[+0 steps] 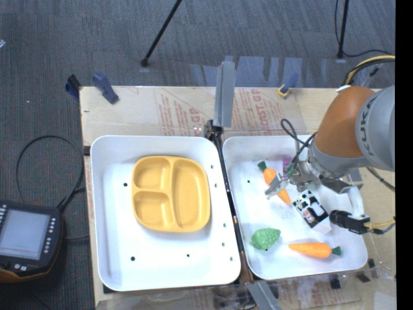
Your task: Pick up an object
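In the right bin (357,258), a small carrot (268,175) with a green top lies slantwise near the bin's middle. My gripper (282,181) is low over this carrot and covers its middle part; orange shows again just past the gripper. A second, larger carrot (311,250) lies near the bin's front edge. A green leafy toy (265,238) rests to its left. A bit of purple (287,164) peeks out behind the gripper.
The left bin (110,237) holds a yellow divided plate (171,193). A grey post (224,99) stands behind the gap between the bins. A black-and-white tag (310,210) and a cable hang from the wrist over the right bin.
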Controlling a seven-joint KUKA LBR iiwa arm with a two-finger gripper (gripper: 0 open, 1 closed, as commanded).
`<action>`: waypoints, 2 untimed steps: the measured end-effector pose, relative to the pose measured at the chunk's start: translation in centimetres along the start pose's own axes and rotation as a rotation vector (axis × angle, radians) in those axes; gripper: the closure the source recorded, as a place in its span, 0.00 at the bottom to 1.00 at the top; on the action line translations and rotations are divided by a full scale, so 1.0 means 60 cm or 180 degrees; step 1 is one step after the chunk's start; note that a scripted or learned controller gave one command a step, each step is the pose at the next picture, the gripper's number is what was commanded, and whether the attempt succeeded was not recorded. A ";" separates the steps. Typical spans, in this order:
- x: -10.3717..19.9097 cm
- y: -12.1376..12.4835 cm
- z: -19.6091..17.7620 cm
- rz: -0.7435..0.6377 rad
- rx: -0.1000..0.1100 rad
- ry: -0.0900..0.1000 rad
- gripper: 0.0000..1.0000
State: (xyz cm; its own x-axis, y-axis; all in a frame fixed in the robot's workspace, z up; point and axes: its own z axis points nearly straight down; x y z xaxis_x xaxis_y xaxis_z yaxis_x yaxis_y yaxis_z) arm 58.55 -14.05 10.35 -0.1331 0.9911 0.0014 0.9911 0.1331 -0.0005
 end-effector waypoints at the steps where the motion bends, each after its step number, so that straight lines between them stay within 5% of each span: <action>1: -0.010 0.063 0.030 0.0791 0.0011 0.0001 0.00; 2: -0.010 0.063 0.015 0.0782 0.0021 0.0004 1.00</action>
State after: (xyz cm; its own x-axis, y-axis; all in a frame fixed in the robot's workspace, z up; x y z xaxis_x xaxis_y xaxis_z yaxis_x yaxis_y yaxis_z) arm 62.35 -14.14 9.43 0.1119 0.9937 0.0017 0.9937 -0.1119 -0.0076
